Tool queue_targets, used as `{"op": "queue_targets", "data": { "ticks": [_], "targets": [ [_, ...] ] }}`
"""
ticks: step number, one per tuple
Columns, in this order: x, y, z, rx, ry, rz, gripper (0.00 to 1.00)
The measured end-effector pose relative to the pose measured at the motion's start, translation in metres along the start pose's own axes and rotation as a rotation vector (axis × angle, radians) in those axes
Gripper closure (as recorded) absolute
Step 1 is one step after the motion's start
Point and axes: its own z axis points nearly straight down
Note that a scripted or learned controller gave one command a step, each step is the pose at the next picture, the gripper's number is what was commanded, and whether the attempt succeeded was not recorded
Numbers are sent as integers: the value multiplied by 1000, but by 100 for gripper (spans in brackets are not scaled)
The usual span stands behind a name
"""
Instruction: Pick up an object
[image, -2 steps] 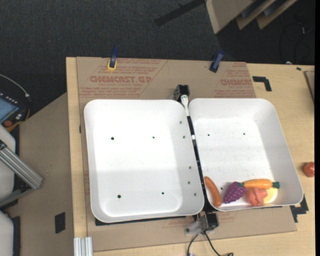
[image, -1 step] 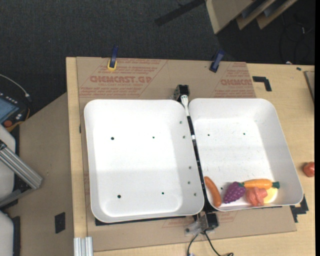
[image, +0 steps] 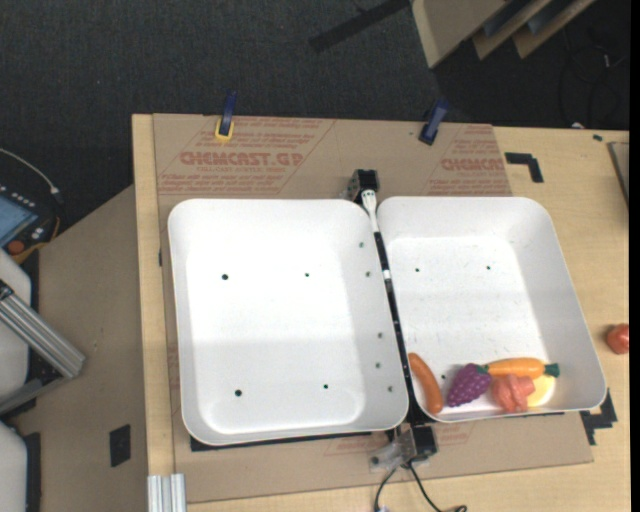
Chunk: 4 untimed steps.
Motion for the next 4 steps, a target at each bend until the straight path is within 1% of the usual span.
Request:
{"op": "queue_targets", "data": {
  "ticks": [4],
  "targets": [
    [0, 0, 0, 0, 0, 0, 100]
  ]
}}
